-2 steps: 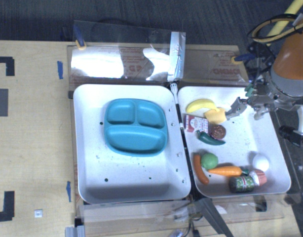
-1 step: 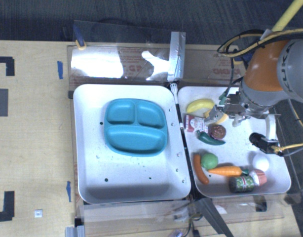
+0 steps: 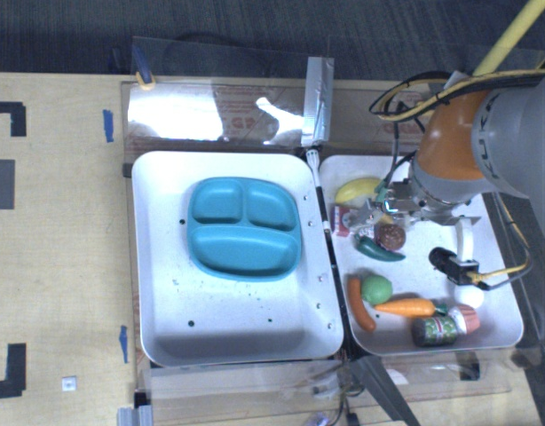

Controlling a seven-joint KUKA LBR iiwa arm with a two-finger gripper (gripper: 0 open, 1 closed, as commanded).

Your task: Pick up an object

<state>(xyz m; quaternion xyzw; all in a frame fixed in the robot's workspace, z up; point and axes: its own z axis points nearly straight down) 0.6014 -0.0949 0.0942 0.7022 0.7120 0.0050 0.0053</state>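
Note:
My gripper (image 3: 385, 209) reaches down into the right bin (image 3: 508, 327) near its far left part, below the arm's orange band (image 3: 450, 145). It hangs just above a dark red-brown ball (image 3: 390, 237), with a yellow banana (image 3: 356, 189) at its left. A dark green pepper (image 3: 380, 252) lies just in front of the ball. A red and white packet (image 3: 342, 222) rests against the bin's left wall. I see nothing lifted off the bin floor.
Toward the front of the right bin lie a green round fruit (image 3: 376, 287), an orange-red sausage (image 3: 360, 305), a carrot (image 3: 405, 307), a dark green can (image 3: 437, 329) and a small white piece (image 3: 469, 297). The left bin (image 3: 157, 309) holds a blue divided plate (image 3: 244, 226).

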